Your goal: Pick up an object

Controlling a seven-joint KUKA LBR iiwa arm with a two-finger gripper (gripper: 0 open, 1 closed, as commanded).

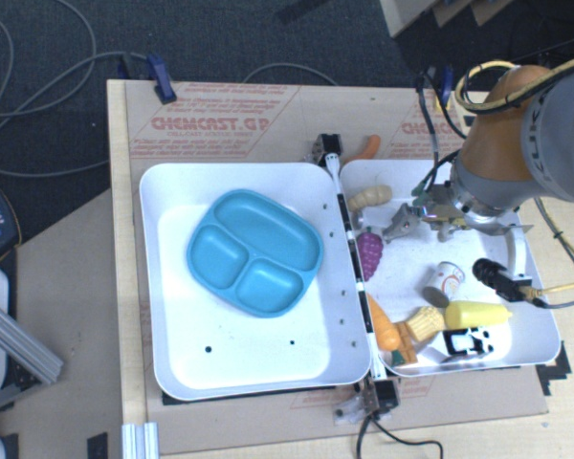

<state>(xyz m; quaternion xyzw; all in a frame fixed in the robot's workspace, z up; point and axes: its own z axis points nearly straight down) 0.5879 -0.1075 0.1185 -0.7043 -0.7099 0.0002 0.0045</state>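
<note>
My gripper point(405, 222) hangs over the upper middle of the right bin point(536, 347), below the grey arm and its orange band point(505, 132). Just up and left of it lies a beige lumpy piece point(370, 197). Below and left of it, a purple grape bunch point(369, 251) rests against the bin's left wall. I see nothing held in the gripper. Further down the bin lie a white ball point(449, 277), an orange carrot point(384, 327), a tan corn-like piece point(424, 323), a yellow item point(477, 312) and a black-and-white item point(466, 342).
The left bin point(172, 352) holds a blue divided plate point(254, 251). A small orange item point(368, 147) lies on the board behind the bins. A black part with a yellow cable point(497, 276) hangs off the arm over the right bin's right side.
</note>
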